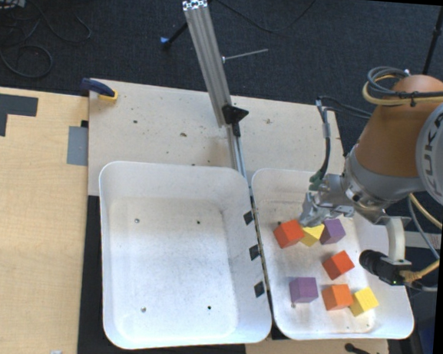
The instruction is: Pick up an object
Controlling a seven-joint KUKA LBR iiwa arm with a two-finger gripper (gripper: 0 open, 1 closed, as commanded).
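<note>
Lowest in the frame sit a yellow block, an orange block and a purple block — small, rigid, likely light cubes, best pinched across flat faces. Higher, the claw hovers over another yellow block; its grip I cannot tell.

An aluminium rail slants over the bench above black cables.
</note>
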